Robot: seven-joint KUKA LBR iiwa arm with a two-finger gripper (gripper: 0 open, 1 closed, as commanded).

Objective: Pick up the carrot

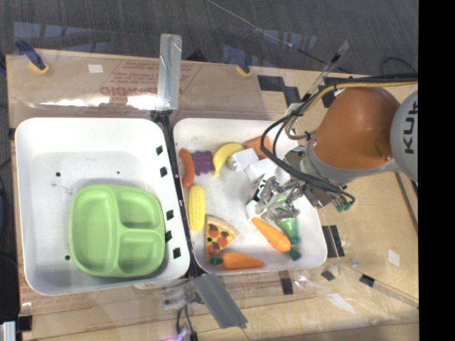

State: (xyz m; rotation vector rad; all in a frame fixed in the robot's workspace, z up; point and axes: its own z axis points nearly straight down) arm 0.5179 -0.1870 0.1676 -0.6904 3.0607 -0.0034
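Two orange carrots lie in the right bin (313, 244). One carrot (271, 234) lies slantwise near the front right corner, with a green piece by its right end. The other carrot (239, 262) lies flat along the front wall. My gripper (272, 197) hangs over the middle right of this bin, just above and behind the slanted carrot, with its metal tip pointing down and left. Nothing orange shows at the tip. The orange-banded wrist and its black cables cover the bin's back right part.
The right bin also holds a sausage (187, 168), purple grapes (202, 162), a banana (227, 155), a corn cob (197, 206), a pizza slice (219, 234) and a white block (252, 163). A green divided plate (117, 229) lies in the left bin (43, 141).
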